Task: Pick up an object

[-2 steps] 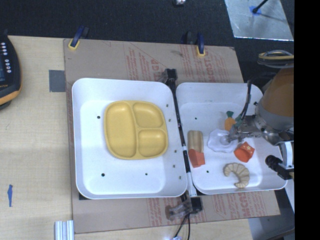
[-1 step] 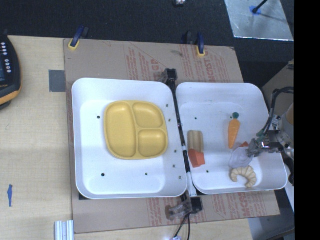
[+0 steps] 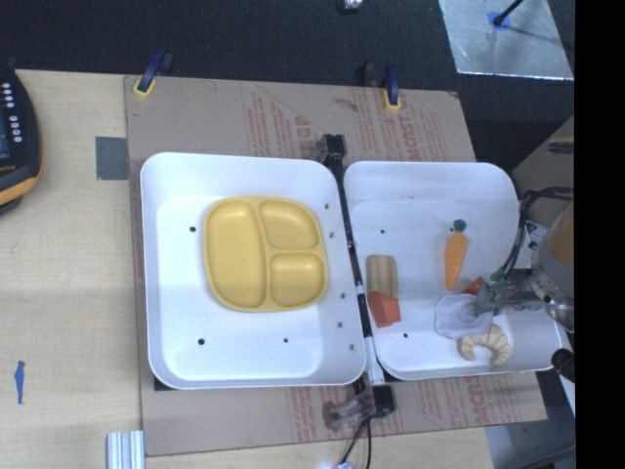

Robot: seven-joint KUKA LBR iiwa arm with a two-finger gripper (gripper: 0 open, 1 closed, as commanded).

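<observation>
Two white bins (image 3: 244, 364) on cardboard-covered bench (image 3: 293, 115) — dark floor (image 3: 244, 18) behind.

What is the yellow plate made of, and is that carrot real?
The yellow plate looks like smooth moulded plastic: one even colour, rounded compartments, a soft sheen. The carrot seems to be a plastic toy too: flat bright orange with a neat green top, though it is too small to be certain.

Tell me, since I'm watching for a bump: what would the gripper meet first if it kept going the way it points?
Likely the clear cup, right at the tip of the gripper, which points toward the view's left. Beyond it lies the red block. Depth is hard to judge from above.
</observation>
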